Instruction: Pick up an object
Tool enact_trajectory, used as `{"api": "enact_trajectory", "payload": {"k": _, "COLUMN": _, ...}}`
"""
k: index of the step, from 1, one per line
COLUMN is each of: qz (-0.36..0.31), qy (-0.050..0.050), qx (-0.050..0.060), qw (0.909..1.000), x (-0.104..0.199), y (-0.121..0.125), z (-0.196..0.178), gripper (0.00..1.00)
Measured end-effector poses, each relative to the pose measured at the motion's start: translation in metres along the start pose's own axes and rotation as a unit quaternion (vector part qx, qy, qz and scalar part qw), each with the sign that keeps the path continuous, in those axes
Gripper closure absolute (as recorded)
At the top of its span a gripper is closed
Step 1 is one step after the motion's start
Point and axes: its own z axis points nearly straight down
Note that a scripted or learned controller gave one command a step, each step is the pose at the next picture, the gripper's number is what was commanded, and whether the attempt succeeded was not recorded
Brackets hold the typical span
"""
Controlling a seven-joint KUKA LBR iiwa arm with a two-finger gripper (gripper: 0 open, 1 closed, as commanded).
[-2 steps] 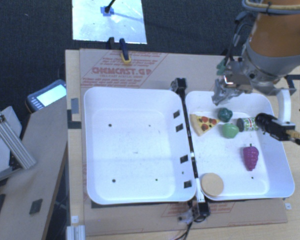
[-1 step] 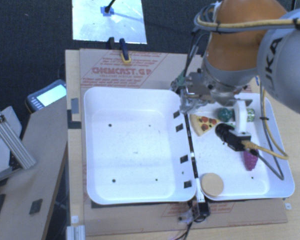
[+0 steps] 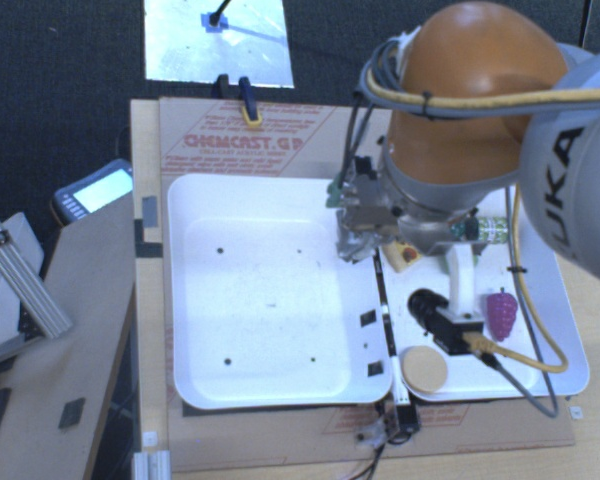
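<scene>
My gripper [image 3: 359, 236] hangs low at the inner edge of the right bin [image 3: 568, 366], close to the divider between the two bins; the arm's big orange band [image 3: 475, 88] covers much of that bin. A purple raspberry-like toy [image 3: 501, 314] lies at the bin's right side. At its front sits a tan round disc [image 3: 424, 369]. A small yellow and red piece [image 3: 406, 255] shows just right of the gripper. Beyond it, a clear bottle with a green label [image 3: 487, 230] peeks out from under the arm. Nothing is visibly held.
The left bin [image 3: 270, 308] lies to the gripper's left. Both bins rest on a cardboard sheet with red lettering [image 3: 242, 140], held by clamps [image 3: 248, 103] at the back. A shiny metal plate [image 3: 217, 28] lies behind. A handheld device [image 3: 95, 194] sits at far left.
</scene>
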Motion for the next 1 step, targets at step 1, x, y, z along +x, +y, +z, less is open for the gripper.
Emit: {"api": "enact_trajectory", "payload": {"k": 1, "qz": 0.001, "qy": 0.001, "qx": -0.005, "qw": 1.0, "x": 0.0277, "y": 0.0023, "z": -0.0938, "gripper": 1.0}}
